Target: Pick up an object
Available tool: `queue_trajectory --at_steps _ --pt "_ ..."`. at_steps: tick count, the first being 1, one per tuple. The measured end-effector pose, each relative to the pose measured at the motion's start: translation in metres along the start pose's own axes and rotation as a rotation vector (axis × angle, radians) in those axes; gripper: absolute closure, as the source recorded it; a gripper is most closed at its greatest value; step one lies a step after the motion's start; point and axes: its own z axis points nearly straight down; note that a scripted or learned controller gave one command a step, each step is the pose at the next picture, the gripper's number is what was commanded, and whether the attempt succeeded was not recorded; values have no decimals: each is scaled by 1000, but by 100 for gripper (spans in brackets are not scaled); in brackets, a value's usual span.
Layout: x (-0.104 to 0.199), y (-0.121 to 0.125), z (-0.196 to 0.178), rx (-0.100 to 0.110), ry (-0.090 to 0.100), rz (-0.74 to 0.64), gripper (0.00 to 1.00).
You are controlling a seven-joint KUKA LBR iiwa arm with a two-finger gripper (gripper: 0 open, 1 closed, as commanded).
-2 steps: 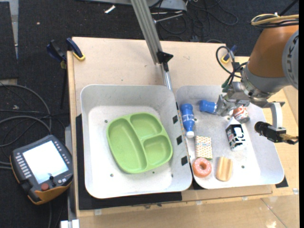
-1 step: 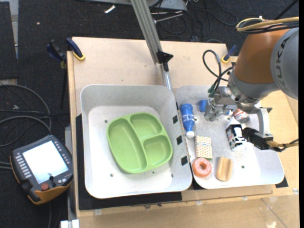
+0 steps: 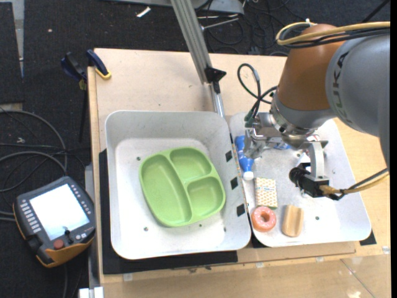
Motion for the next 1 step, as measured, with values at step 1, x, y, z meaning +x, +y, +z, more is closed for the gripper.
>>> queue_trajectory --at_steps 1 --pt "60 -19 5 3 0 0 100"
